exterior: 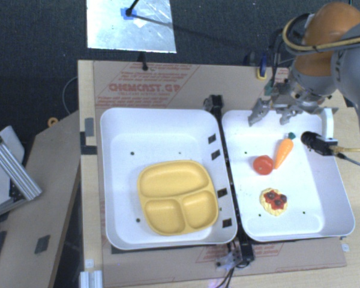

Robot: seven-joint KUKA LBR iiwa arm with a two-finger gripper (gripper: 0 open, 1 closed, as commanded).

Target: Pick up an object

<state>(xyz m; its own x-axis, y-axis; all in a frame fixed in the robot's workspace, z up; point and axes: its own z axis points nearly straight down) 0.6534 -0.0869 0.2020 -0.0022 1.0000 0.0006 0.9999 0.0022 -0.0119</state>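
I see the gripper (270, 116) over the far edge of the right bin (330, 191), fingers (254, 118) spread with nothing between them. The toy carrot (283, 152) lies near it in that bin, just beside a red tomato (263, 164); a small pasta plate (274, 201) sits nearer. The left bin (117, 167) holds a yellow divided tray (177, 195).

Both white bins (168, 125) look like smooth, slightly glossy plastic, as does the yellow divided tray (177, 197). The surface (150, 86) beneath is matt brown cardboard with red print. The claw (270, 113) looks like dull grey metal.
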